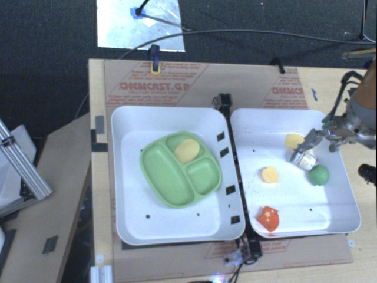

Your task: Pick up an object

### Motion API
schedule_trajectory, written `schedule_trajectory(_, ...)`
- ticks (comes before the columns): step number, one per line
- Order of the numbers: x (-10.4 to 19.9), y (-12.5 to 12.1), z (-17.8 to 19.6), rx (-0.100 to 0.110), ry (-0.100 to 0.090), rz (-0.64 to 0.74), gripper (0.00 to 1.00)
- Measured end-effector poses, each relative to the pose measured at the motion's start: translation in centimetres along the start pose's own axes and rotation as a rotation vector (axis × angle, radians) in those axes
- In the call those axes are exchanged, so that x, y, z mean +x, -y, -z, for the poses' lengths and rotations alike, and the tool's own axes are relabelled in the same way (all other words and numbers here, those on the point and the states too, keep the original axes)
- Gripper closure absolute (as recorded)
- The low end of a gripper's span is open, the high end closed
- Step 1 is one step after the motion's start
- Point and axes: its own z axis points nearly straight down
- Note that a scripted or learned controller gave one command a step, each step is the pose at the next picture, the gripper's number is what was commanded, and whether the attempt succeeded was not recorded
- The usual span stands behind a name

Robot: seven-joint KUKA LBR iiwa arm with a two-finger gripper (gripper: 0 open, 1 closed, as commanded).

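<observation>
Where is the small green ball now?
The small green ball lies in the right white bin, near its right wall, just below the gripper.

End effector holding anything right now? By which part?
Cannot tell. The end effector sits low in the right bin between the yellow piece and green ball; no object visibly gripped.

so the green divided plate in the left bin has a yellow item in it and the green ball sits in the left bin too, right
Not quite. The green ball lies in the right bin, close to the claw, as the camera view shows. The rest holds: the green divided plate sits in the left bin with a yellow item in it.
</observation>
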Motion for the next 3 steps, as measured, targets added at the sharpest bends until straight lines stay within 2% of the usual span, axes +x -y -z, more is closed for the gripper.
schedule_trajectory(1,0.1,-0.3,0.7,-0.013,0.003,0.003,0.0)
schedule_trajectory(3,-0.6,-0.5,-7.5,-0.012,0.003,0.001,0.0)
